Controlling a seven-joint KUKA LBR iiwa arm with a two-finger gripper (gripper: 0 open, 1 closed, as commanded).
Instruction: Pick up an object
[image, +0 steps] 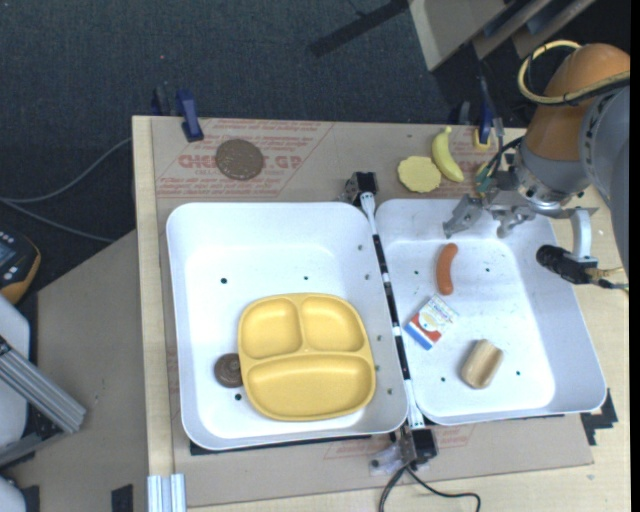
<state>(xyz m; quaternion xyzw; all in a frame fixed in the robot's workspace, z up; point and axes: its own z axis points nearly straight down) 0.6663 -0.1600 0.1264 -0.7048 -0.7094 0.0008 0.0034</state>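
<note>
Now | arm (575, 110) over right bin's (560, 330) far edge (bent down) | fingers (462, 216) spread, holding nothing

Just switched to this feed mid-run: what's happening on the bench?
The arm's claw hangs over the far edge of the right bin, with nothing visibly held. A sausage, a small carton and a bread roll lie in that bin. The left bin holds a yellow divided plate.

Faded red print on the cardboard sheet (290, 150) under the bins is partly covered and not legible.
</note>
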